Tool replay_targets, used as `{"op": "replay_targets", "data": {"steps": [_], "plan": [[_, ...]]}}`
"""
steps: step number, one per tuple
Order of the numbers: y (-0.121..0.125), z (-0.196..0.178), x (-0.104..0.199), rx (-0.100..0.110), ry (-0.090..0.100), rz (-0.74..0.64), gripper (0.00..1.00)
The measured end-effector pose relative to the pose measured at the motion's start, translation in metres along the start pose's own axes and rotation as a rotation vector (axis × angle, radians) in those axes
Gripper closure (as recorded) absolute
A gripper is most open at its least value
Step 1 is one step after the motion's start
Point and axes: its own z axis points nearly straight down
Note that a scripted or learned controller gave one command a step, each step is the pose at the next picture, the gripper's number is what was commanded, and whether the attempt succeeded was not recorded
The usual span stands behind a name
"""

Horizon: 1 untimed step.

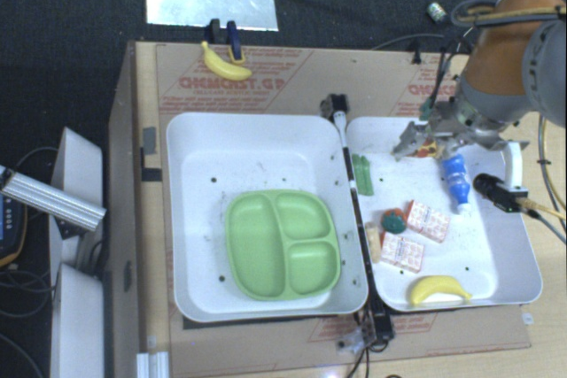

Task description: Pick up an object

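Observation:
My gripper point(423, 144) hangs low over the back of the right bin point(518, 279), on the grey arm with its orange band. A small orange thing point(429, 151) shows right under it, but I cannot see whether it is held. A blue bottle point(456, 181) lies just right of the gripper. Closer to the front lie two red-and-white boxes point(429, 221) point(401, 253), a small orange and teal thing point(392, 221) and a yellow banana point(438, 289). A green stick point(362, 173) lies by the bin's left wall.
The left bin point(199, 155) holds a green divided plate point(283, 243). A second banana point(224, 64) lies on the cardboard behind the bins, beside a blue clip point(233, 38). The wall between the bins runs just left of the green stick.

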Motion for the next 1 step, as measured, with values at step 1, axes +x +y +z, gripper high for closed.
{"op": "replay_targets", "data": {"steps": [1], "plan": [[-0.054,0.0831,-0.001,0.004,0.0,0.002,0.0]]}}
